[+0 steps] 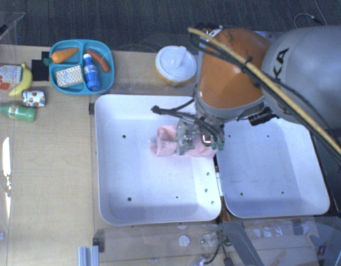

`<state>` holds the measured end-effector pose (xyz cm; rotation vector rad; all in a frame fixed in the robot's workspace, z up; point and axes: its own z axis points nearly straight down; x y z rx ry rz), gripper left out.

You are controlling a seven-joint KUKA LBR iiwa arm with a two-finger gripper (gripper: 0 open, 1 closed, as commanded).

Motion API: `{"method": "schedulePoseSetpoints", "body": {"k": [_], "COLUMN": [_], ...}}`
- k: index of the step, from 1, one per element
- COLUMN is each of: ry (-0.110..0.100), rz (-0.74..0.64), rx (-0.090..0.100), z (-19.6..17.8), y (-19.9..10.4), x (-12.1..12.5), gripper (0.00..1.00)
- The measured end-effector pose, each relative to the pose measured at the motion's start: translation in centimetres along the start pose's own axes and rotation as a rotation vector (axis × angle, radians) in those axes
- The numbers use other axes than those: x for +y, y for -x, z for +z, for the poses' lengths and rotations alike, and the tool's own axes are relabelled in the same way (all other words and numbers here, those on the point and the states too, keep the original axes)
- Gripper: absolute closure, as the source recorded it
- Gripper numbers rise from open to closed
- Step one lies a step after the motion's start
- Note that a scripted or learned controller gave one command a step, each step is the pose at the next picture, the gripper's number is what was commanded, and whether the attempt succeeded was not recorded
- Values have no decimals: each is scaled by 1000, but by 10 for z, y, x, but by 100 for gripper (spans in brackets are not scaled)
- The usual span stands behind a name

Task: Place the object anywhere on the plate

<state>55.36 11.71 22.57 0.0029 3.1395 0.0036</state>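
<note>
A pale pink, flat, soft-looking thing [166, 142] lies in the left white bin [126, 170], toward its upper right. My gripper [188, 140] hangs right over the pink thing's right part and hides some of it. I cannot tell whether it touches the pink thing or holds anything. The arm's orange band [231, 71] and grey body cover the upper part of the gap between the bins.
The right white bin [275, 170] lies beside the left one. A blue divided plate [106, 57] with toy food sits on the bench at the upper left. A white-lidded yellow cup [174, 64] stands behind the left bin. A banana and small bottles lie at the far left.
</note>
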Motion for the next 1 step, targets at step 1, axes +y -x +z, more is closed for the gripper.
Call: {"method": "schedulePoseSetpoints", "body": {"k": [1], "ry": [0], "rz": [0], "rx": [-1], "z": [0], "y": [0], "x": [0], "gripper": [0]}}
